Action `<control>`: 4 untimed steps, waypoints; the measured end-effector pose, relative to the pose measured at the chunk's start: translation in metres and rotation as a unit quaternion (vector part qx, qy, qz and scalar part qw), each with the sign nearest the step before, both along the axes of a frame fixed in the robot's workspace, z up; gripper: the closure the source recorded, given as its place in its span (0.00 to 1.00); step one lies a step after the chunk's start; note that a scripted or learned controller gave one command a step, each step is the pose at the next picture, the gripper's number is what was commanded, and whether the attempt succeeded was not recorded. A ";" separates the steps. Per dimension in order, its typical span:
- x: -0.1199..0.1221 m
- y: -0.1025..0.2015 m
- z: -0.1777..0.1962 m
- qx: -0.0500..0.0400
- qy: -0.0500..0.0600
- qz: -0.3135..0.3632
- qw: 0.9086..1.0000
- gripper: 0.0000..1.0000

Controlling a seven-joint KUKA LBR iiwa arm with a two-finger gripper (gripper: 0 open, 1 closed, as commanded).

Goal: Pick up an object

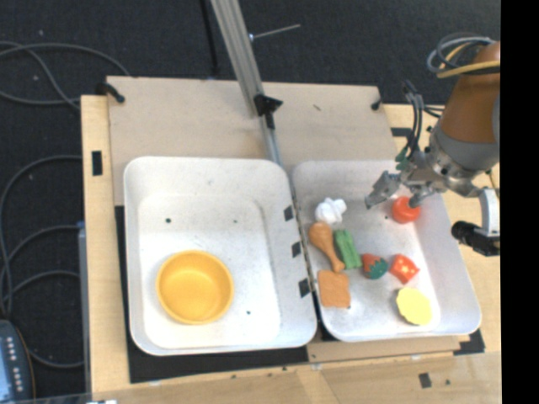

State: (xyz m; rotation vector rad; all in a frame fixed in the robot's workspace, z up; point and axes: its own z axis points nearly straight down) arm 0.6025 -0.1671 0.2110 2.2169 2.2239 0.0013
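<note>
Two white bins on a tan bench, dark carpet and cables around.
The gripper [402, 190] is seen over the right bin [450, 259], fingers spread, just beside a red toy [405, 210]; nothing is held. A yellow bowl [195, 286] is seen in the left bin [168, 192].
</note>
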 end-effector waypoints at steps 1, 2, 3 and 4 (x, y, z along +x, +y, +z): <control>0.000 0.000 0.000 0.000 0.000 0.000 1.000 0.00; 0.006 0.000 -0.060 -0.001 0.003 -0.001 1.000 0.00; 0.005 -0.002 -0.113 -0.001 0.002 -0.002 1.000 0.00; 0.007 -0.002 -0.099 -0.001 -0.001 -0.003 1.000 1.00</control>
